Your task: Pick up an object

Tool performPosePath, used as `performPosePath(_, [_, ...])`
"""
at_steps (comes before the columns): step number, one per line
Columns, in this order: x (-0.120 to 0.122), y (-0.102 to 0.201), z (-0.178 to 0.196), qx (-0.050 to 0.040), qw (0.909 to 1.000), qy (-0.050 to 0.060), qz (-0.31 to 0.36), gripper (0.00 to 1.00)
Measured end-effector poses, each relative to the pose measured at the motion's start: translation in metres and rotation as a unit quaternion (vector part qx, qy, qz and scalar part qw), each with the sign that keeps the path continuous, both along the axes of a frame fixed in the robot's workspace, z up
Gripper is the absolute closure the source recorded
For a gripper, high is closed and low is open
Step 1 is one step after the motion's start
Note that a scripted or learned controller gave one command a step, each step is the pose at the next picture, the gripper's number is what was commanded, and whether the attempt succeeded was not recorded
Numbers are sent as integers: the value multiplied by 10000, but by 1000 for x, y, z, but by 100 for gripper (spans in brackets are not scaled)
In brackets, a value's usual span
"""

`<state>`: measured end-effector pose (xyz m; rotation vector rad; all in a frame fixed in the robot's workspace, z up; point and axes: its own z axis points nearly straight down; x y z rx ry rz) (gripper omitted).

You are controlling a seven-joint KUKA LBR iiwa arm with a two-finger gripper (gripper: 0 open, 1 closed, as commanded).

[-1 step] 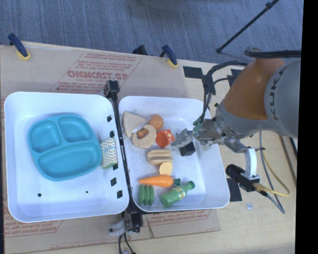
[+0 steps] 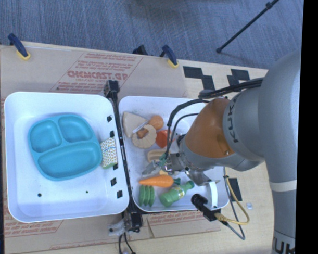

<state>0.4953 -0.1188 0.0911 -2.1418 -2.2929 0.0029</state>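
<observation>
Far to the left of the gripper [image 2: 171, 163], in the other bin [image 2: 12, 145], lies a blue divided plate [image 2: 64, 145], with a small patterned sponge [image 2: 109, 152] just beside its right edge; both are well apart from the arm.

In the right bin [image 2: 149, 102], up and to the left of the gripper, sit a pale wedge [image 2: 132, 121], a round slice of bread [image 2: 144, 136], a small orange ball [image 2: 156, 121] and a red piece [image 2: 161, 138].

Just below and left of the gripper lies a toy carrot [image 2: 157, 180], near it; below that are a green pepper-like piece [image 2: 146, 196] and a green bottle [image 2: 175, 193].

The carrot looks like the likeliest target: probably light, stiff, smooth plastic, so it may slip. A grasp across its thick middle, square to its length, seems safest.

The wrist covers the gripper's tips, so I cannot tell how far apart they stand or whether anything is caught there.
</observation>
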Motion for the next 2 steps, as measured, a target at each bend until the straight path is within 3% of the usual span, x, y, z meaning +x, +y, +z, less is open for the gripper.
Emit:
performPosePath(1, [0, 0, 10, -2, 10000, 10, 19, 100])
performPosePath(2, [-18, 7, 153, -7, 9995, -21, 318, 100])
